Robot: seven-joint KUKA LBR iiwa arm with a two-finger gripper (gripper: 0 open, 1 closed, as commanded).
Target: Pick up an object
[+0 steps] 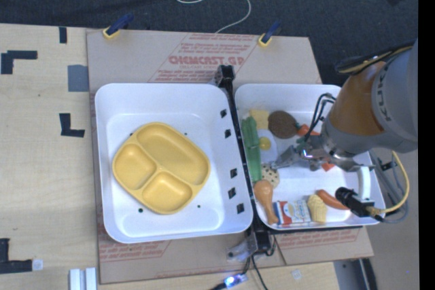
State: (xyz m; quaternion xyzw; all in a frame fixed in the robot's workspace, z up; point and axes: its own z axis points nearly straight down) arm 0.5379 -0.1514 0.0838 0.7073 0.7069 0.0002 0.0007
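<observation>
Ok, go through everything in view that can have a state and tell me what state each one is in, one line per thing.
Yellow plate: lying flat in the left bin, its sections bare.
Right bin: holding a pile of toy food.
Green stick: lying along the right bin's left wall.
Brown ball: resting loose near the back.
Gripper: low over the toys, nothing seen held.

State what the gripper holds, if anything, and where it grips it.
Cannot be told: the gripper hangs low in the right bin, nothing visibly between its jaws.
</observation>
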